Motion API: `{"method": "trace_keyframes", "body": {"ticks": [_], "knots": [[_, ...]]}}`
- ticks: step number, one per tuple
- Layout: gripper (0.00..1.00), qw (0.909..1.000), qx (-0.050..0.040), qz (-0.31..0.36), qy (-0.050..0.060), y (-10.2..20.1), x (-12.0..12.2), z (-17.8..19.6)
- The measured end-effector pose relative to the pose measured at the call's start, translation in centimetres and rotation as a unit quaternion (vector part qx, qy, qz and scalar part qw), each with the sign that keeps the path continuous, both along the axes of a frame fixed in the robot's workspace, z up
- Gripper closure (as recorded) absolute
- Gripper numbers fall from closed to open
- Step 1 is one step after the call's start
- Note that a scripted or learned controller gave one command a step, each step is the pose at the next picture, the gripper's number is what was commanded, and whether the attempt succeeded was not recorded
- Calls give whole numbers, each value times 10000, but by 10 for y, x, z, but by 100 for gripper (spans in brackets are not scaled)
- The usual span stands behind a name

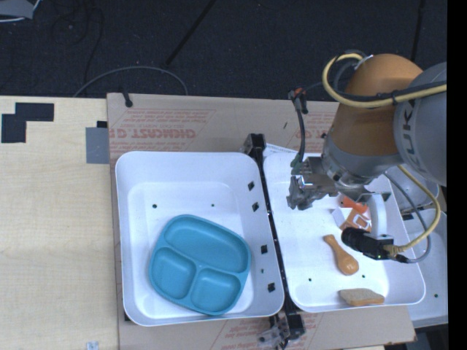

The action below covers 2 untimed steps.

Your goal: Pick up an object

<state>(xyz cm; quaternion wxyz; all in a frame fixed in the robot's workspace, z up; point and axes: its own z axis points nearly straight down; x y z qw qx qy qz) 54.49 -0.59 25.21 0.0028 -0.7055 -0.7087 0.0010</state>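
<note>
Hanging over the upper left part of the right bin [310, 272], the gripper [298, 197] may be open or closed; I cannot tell. A wooden spoon [341, 254] lies to its lower right. The spoon's long side slants from upper left to lower right, with the round end lowest. A tan lump [360, 296] lies below the spoon and an orange piece [354, 207] above it. A blue plate [198, 263] with 3 sections sits in the left bin [135, 173].

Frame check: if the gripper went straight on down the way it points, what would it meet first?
Probably the bare floor of the right bin, near the divide between the bins. The gripper points down there, and the wooden spoon lies off to the side. Its height is unclear.
</note>
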Motion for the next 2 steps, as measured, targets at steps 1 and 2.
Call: {"method": "trace_keyframes", "body": {"ticks": [1, 2], "knots": [[100, 10000, -3, 1, -4, 52, -4, -1], [100, 10000, -7, -1, 8, 99, -25, -15]]}}
